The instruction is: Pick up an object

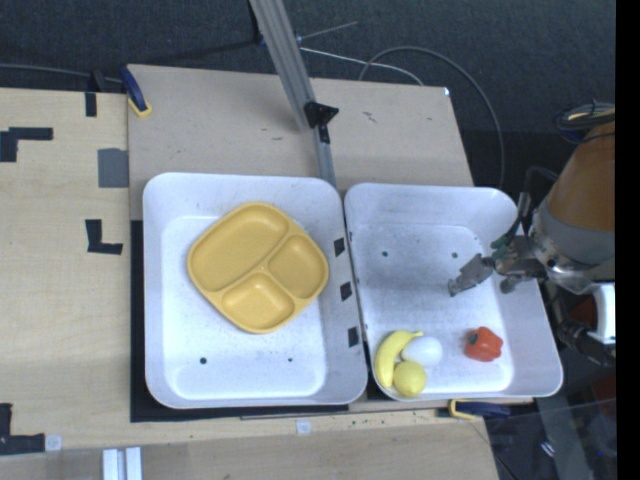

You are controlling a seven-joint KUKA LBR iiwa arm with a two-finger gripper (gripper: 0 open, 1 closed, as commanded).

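A two-finger grey gripper (466,280) hangs over the right white bin (420,208), holding nothing; whether its jaws are parted is unclear. A small red pepper-shaped toy (483,344) lies nearby, below the gripper.

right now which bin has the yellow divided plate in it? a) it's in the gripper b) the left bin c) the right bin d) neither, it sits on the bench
b, the yellow divided plate lies flat inside the left bin, while the right bin holds the banana, a white egg-like object, a lemon and a red pepper-like object, with the gripper above it.
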